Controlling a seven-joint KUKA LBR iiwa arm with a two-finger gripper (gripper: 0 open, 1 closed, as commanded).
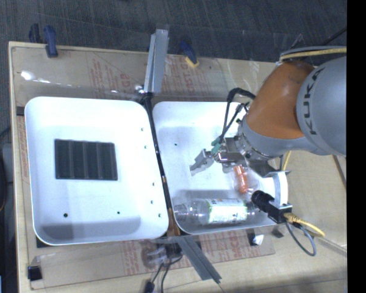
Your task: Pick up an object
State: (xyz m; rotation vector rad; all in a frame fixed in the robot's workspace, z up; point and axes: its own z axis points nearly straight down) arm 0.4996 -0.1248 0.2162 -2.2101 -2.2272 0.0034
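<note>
Arm enters from 3 o'clock, orange band and grey wrist hanging over the right bin (171, 127). Gripper (202, 162) sits low near the bin's centre, pale metal fingers pointing toward 9 o'clock; they look splayed apart with nothing between them, though the blur makes this a lean, not a certainty. Candidate objects: a clear plastic bottle (215, 212) lying on its side along the bin's 6 o'clock wall, smooth, cylindrical, pale label round the middle; and a small orange translucent piece (240, 179) partly tucked under the wrist, at roughly 4 o'clock from the fingers (shape unclear, perhaps a tube). Left bin (43, 163) carries a dark ribbed rectangular pad (85, 160), flat and matte. Risks, as I judge them: the bottle is slick and round, so a pinch off its axis would roll it or squirt it against the wall; the bin's sloped glossy floor offers little friction; the orange piece is shadowed by the wrist, and closing where the fingers now hang would likely catch only air.
</note>
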